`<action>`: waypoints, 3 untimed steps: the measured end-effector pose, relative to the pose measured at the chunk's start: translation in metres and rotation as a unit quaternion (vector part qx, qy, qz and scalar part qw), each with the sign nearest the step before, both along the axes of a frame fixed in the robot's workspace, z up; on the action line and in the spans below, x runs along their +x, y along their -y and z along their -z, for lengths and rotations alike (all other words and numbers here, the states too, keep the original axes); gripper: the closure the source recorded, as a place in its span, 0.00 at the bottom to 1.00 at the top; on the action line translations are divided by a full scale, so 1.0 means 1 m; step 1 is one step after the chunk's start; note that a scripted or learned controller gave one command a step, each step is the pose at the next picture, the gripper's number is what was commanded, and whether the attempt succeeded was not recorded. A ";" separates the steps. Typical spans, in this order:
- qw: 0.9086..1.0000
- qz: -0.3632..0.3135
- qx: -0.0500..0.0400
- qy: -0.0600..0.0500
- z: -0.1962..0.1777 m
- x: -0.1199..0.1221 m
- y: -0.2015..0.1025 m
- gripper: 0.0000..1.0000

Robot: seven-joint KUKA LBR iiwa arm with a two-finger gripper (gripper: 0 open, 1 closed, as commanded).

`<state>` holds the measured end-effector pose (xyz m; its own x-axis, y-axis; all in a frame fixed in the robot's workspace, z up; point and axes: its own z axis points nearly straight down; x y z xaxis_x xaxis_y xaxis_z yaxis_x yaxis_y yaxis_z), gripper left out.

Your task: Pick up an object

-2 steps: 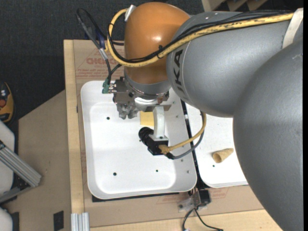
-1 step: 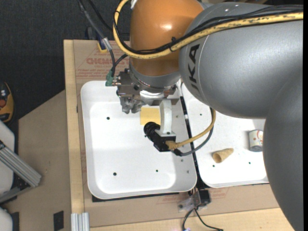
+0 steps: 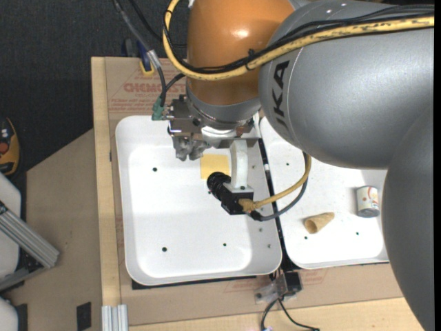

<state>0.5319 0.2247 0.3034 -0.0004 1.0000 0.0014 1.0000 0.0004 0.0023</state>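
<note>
Seemingly nothing is lifted yet: the yellow block (image 3: 214, 164) lies flat on the left bin (image 3: 172, 247), just under the gripper (image 3: 207, 147), whose grasp I cannot tell. Lifting remains. In the right bin (image 3: 337, 254) lie a cone (image 3: 318, 222) and small can (image 3: 367, 201).

One fixed camera above the bench (image 3: 103, 185), slanting down on both white bins (image 3: 138, 254), arm (image 3: 344, 81) close beneath the lens

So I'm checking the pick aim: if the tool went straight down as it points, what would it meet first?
Probably the yellow slice in the left bin, just beneath the tool; depth is unclear.
</note>
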 end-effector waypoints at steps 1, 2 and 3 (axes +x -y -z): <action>1.000 0.000 -0.002 -0.006 0.040 -0.056 0.000 1.00; 1.000 -0.001 0.004 0.007 -0.128 -0.052 0.000 1.00; 1.000 0.001 -0.003 -0.007 -0.003 -0.053 0.001 1.00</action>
<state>0.4786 0.2242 0.3066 0.0016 1.0000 -0.0055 0.9999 -0.0016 -0.0117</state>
